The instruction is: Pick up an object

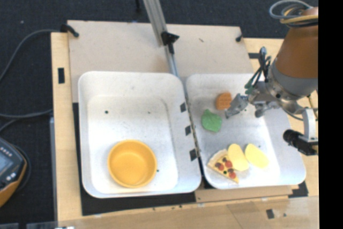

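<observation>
The right bin (278, 169) holds several small toys. A round orange piece (223, 100) lies near its back left, with a green leaf-shaped piece (211, 121) just in front of it. At the bin's front lie a pizza slice (222, 165) and two pale yellow pieces (238, 157) (256, 155). My gripper (248, 109) hangs over the middle of the right bin, open, with nothing between its fingers. Its left finger (235, 108) points toward the orange piece, close to it on the right.
The left bin (96, 94) holds a yellow bowl (132, 163) at its front. A slanted metal post (153, 2) rises behind the bins, ending at their shared edge. The arm's orange band (300, 53) looms over the right bin's far right.
</observation>
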`<state>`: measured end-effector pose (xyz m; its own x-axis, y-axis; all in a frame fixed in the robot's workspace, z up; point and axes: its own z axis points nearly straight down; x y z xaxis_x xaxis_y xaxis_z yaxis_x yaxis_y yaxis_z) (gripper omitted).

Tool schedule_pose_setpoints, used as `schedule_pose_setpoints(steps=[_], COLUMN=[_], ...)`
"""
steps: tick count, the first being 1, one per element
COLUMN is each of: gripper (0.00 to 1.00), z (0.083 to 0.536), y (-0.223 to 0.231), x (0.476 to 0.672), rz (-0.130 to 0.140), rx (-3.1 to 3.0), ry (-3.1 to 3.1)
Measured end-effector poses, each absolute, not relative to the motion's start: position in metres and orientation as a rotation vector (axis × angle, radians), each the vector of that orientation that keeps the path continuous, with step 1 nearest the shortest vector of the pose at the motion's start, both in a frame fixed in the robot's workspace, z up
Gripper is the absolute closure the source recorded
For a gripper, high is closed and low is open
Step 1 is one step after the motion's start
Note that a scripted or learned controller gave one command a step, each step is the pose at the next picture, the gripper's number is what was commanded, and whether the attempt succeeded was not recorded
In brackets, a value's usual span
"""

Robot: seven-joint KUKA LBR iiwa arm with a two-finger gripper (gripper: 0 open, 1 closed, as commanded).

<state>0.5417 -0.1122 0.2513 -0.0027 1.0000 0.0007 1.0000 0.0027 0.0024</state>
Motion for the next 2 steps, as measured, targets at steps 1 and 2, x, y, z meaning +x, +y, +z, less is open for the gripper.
schedule_pose_setpoints(steps=[1,2], gripper=[0.00,0.00], z=[0.251,0.208], y=[-0.112,-0.121], x=[0.542,0.542], rz=[0.004,0.001], rx=[2.219,2.221], ry=[2.221,2.220])
